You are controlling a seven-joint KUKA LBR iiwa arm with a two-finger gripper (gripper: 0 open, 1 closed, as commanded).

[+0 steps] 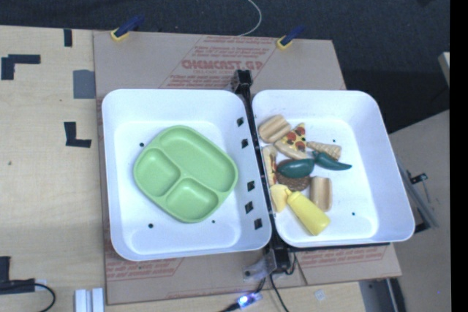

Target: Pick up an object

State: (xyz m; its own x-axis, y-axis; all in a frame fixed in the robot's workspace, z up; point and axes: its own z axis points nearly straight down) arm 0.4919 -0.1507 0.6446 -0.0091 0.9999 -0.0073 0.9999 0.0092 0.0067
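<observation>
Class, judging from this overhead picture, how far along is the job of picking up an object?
Nothing looks done yet. The toy foods, including the yellow bottle and green pepper, lie heaped in the right bin; the green divided plate sits in the left bin. Nothing is in hand. The whole pick remains.

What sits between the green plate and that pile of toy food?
In the camera view, bare white floor of the left bin, then the two bins' adjoining walls, separate the green plate from the toy food.

Glossy white plastic bins, matt green plastic tray, prob. cardboard sheet underneath.
</observation>
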